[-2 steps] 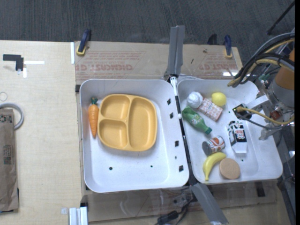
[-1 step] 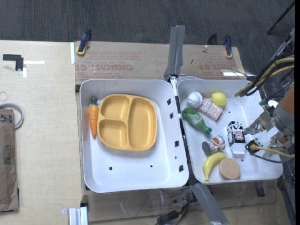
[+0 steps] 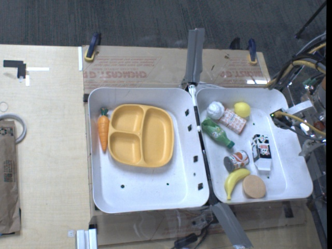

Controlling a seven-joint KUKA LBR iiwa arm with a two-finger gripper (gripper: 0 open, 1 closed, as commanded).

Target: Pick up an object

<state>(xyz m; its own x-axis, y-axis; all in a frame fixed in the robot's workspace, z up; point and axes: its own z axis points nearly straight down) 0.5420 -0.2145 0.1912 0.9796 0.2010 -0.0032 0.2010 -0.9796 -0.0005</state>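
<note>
The arm's gripper (image 3: pixel 310 138) hangs at the outer rim of the right bin (image 3: pixel 290 193); whether its grip is spread or closed cannot be made out. Toy groceries lie loose for an easy pick. The black-and-white carton (image 3: pixel 262 150) sits nearest, just inward of the gripper, with the can (image 3: pixel 237 161) and banana (image 3: pixel 234 181) beyond. The carrot (image 3: pixel 103 131) lies well apart.

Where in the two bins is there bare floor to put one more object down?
Left bin: the wide strip below the yellow plate. Right bin is crowded from ball to banana; bare only past the carton, at the view's right.
</note>
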